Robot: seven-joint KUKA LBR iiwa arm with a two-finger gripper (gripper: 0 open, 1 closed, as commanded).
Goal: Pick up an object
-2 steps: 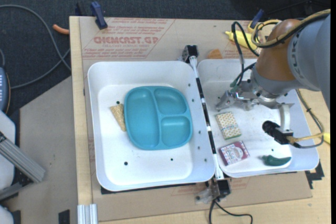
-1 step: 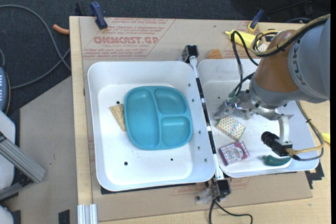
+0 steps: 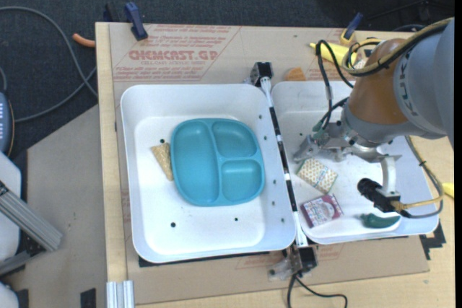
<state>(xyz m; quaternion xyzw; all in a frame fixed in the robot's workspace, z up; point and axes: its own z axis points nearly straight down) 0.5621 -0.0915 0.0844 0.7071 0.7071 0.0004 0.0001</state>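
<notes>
Three loose things lie in the right white bin (image 3: 303, 94), and the one nearest your gripper (image 3: 312, 148) is a pale, square, grid-patterned wafer (image 3: 317, 173). It lies flat on the bin floor, just below the gripper as the camera view shows it, on the side toward the bin's front rim and close to the divider between the two bins. The gripper's tip sits right at the pale wafer's upper edge, but you cannot tell whether the two touch. You also cannot tell whether the gripper is spread or pressed together, since the metal parts under the wrist crowd that spot.

Just in front of the pale wafer lies a small pink-and-white packet (image 3: 322, 209), near the front rim. A small teal curved piece (image 3: 380, 221) rests at the front right rim, well apart from the gripper.

In the left white bin (image 3: 195, 227), a teal plastic plate with three compartments (image 3: 216, 161) lies right side up in the middle. A tan grid-patterned wafer (image 3: 162, 157) pokes out from under its left edge. Your grey arm with the orange band (image 3: 375, 94) reaches over the right bin.
</notes>
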